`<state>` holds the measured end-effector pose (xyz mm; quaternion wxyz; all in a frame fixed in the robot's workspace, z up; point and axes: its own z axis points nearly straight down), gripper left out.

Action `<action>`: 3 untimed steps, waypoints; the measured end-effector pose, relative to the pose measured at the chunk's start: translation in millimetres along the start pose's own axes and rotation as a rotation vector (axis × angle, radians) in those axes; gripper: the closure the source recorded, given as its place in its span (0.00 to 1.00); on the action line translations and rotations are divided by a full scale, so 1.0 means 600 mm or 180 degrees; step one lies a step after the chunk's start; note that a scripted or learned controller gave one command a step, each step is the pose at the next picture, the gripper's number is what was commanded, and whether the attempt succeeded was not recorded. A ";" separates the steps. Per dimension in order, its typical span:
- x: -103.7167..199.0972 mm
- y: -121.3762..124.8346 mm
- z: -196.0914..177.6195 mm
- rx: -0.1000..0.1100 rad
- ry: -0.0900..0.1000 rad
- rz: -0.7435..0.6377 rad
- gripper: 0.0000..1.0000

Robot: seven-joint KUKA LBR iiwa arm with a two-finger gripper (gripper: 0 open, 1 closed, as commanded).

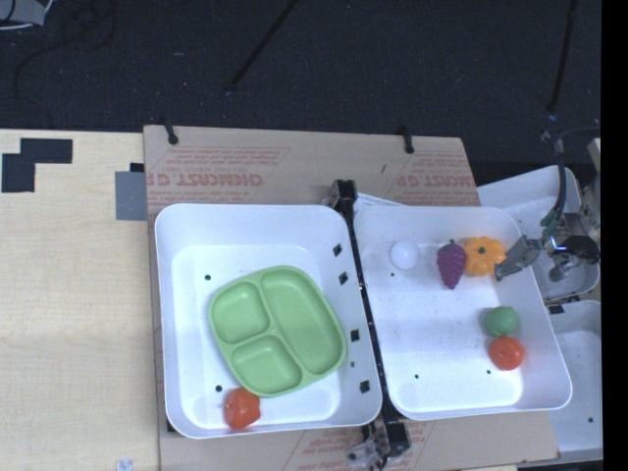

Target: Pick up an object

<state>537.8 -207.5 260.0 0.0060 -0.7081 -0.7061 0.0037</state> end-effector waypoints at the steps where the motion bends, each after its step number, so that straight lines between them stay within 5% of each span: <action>1: 0.001 0.004 -0.011 -0.0040 -0.0010 -0.0010 0.00; 3: 0.011 0.012 0.173 -0.0020 -0.0002 -0.0010 0.00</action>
